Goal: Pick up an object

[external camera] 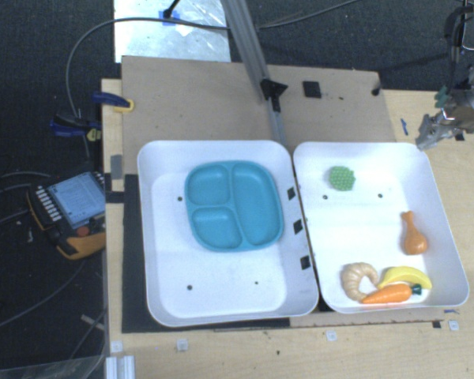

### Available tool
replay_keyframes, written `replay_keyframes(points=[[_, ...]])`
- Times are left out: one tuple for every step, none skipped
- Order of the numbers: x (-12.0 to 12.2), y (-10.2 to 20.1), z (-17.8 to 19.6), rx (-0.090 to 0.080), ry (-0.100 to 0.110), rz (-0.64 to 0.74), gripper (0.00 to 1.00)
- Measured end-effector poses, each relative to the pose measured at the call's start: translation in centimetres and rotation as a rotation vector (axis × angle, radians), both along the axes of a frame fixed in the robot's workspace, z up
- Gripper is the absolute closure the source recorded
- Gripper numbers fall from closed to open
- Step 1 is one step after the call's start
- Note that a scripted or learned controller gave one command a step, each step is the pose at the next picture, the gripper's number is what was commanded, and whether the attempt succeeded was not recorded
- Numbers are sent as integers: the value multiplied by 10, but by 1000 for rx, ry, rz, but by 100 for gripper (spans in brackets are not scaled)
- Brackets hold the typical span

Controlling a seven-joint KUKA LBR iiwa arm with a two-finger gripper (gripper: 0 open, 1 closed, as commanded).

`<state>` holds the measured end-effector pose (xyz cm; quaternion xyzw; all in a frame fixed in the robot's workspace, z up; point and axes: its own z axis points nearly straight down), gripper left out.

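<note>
The end effector [434, 129] hangs upper right, its grip unreadable; the green ball [342, 178] lies nearest, lower left.

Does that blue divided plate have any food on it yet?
No. All three compartments of the plate show bare blue.

The arm [468, 69] is mostly grey metal, and it looks blurry at the edge of the camera view. Thin dark cables loop around its upper part. Lower down there is a pale grey, boxy chunk with small dark bits on it. The gripper [428, 133] at the end is light grey too, with short stubby parts. It is too small and fuzzy to make out more.
</note>
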<state>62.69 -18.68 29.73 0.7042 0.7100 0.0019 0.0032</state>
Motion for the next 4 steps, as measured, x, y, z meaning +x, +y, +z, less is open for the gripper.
replay_keyframes(points=[[0, 58, -3, 3, 4, 3, 100], [-4, 115, -13, 4, 6, 2, 100], [10, 171, -32, 4, 6, 2, 100], [13, 222, -57, 4, 8, 2, 100]])
